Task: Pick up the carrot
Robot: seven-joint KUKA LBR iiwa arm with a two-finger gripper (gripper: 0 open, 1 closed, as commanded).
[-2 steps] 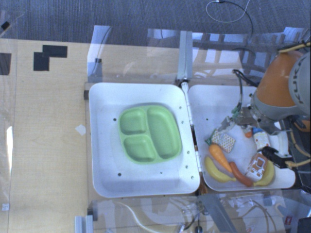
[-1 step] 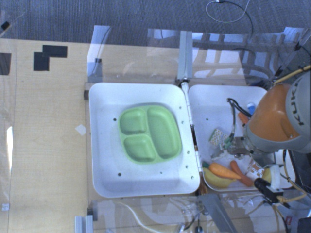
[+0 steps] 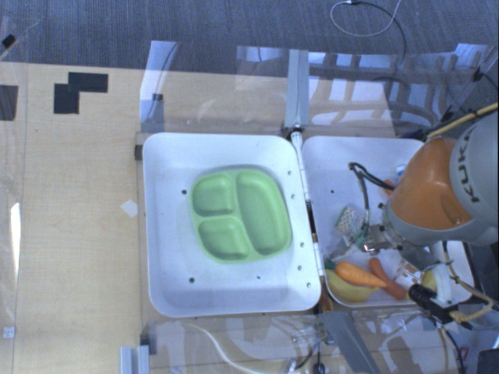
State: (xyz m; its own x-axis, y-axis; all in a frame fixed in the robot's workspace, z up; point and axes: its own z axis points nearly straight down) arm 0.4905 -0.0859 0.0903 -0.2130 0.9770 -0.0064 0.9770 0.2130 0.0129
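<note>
Pale wooden bench is carrying two shallow white bins side by side, the left bin (image 3: 168, 209) holding a green divided plate (image 3: 238, 215) and the right bin (image 3: 343, 158) holding the working clutter. The arm (image 3: 433, 189) is hanging low over the right bin, its orange band covering much of that bin's middle, and the gripper (image 3: 373, 238) is sitting beneath it; whether it is open or closed cannot be told from this angle. The carrot (image 3: 360, 275) is lying near the front wall of the right bin, resting across a yellow banana (image 3: 347, 290), with a second reddish-orange piece (image 3: 387, 279) just beside it. In my judgement the approach is calling for a descent centred on the carrot's thick middle, closing across its width, since crowding from the banana and the neighbouring piece is risking a double or glancing grasp.
</note>
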